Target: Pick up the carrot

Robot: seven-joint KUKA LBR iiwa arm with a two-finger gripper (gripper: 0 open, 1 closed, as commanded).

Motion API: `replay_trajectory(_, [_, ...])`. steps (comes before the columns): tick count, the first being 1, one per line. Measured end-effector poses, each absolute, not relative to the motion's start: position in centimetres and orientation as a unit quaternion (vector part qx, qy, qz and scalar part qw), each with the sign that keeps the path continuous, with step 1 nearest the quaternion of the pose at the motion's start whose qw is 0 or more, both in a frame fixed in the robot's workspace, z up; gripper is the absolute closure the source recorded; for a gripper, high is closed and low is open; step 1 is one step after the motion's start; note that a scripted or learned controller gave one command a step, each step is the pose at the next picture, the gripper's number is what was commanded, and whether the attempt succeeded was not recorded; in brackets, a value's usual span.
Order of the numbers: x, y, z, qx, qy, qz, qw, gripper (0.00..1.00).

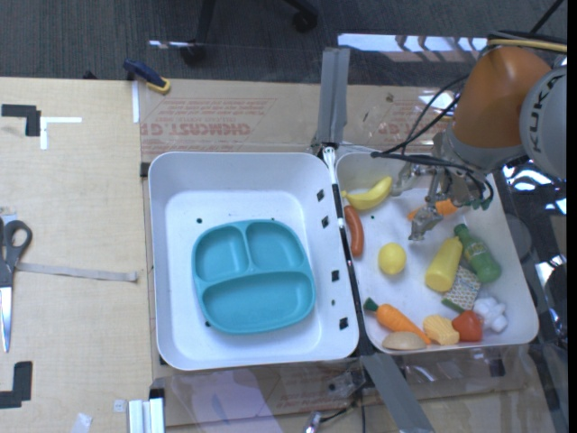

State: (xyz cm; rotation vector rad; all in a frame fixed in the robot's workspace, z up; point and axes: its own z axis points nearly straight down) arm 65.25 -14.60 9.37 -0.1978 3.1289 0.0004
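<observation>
The carrot [398,317], orange with a green top, lies near the front edge of the right bin [516,269], between a red sausage and a pale potato-like toy. My gripper [435,213] hangs over the back half of that bin, well behind the carrot and apart from it. A small orange thing [444,207] shows right at the gripper and is partly hidden by it. I cannot tell whether it is held or lies under the gripper.
The right bin also holds a banana [370,194], a red sausage [354,231], a lemon [391,259], a yellow bottle [444,264], a green bottle [477,253] and several small toys at the front right. The left bin [171,269] holds a blue divided plate [254,276]. Scissors [9,269] lie at the far left.
</observation>
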Motion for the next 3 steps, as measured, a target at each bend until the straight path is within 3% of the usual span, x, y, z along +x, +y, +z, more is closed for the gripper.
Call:
replay_trajectory(1, [65.5,-14.6,10.5,-0.063,0.998,-0.0005,0.007,1.00])
replay_trajectory(2, [64.1,-19.8,9.9,-0.011,1.000,0.0004,0.007,1.00])
replay_trajectory(3, [62.4,-21.3,21.2,0.150,0.989,-0.0006,0.004,1.00])
